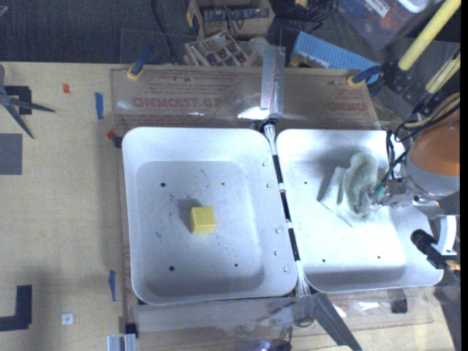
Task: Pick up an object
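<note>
R bin [351, 265]: blurred grey cloth [351, 185].

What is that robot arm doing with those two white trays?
The robot arm reaches in from the right over the right white bin. Its gripper is down by a crumpled grey-green cloth lying there, as if it is trying to pick it up, though the picture is too blurry to tell if it has hold of it. A small yellow block sits alone in the left bin, untouched.
</note>
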